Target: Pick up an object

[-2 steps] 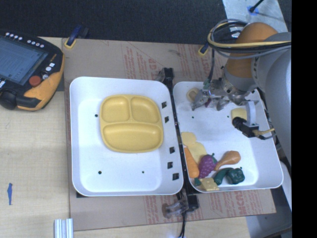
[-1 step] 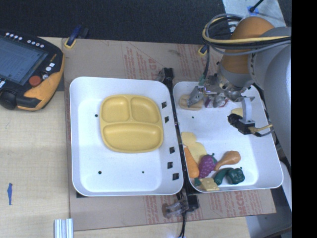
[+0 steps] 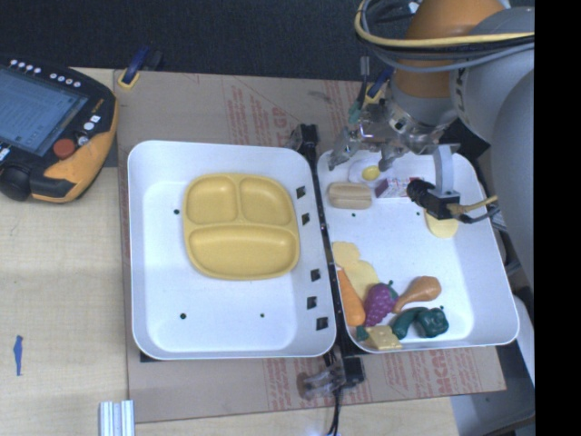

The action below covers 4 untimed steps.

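Tan bread roll [image 3: 349,195] lies just below the gripper [image 3: 366,155].

Yellow divided plate [image 3: 241,225] in the left bin [image 3: 154,243]; toy food heaped in the right bin [image 3: 472,271].

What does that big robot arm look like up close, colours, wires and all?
The arm is bulky and rounded, light grey, with a glossy orange band above the wrist. Black and yellow cables loop around that band. Below sits a metallic gripper with thin silvery fingers and small wires with green and blue bits beside it.
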Motion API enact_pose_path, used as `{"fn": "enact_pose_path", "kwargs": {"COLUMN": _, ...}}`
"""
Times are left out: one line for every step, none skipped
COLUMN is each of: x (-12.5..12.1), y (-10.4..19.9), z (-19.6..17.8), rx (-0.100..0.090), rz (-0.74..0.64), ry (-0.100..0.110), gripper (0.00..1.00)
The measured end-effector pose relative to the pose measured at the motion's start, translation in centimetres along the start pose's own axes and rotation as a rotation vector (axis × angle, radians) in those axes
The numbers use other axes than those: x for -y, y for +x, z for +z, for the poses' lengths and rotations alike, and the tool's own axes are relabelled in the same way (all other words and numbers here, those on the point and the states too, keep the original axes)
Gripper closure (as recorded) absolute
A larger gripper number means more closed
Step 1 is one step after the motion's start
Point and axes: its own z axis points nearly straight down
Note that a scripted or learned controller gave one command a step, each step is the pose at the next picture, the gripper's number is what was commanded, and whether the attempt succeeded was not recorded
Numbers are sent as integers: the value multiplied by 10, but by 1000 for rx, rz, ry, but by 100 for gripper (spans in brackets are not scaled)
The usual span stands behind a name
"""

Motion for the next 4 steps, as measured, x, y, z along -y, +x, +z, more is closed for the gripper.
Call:
{"fn": "enact_pose_path", "kwargs": {"x": 3, "y": -62, "z": 109, "rx": 2, "rz": 11, "ry": 8, "gripper": 0}}
{"fn": "enact_pose_path", "kwargs": {"x": 3, "y": -59, "z": 102, "rx": 3, "rz": 6, "ry": 7, "gripper": 0}}
{"fn": "enact_pose_path", "kwargs": {"x": 2, "y": -58, "z": 103, "rx": 2, "rz": 5, "ry": 6, "gripper": 0}}
{"fn": "enact_pose_path", "kwargs": {"x": 1, "y": -64, "z": 103, "rx": 2, "rz": 7, "ry": 3, "gripper": 0}}
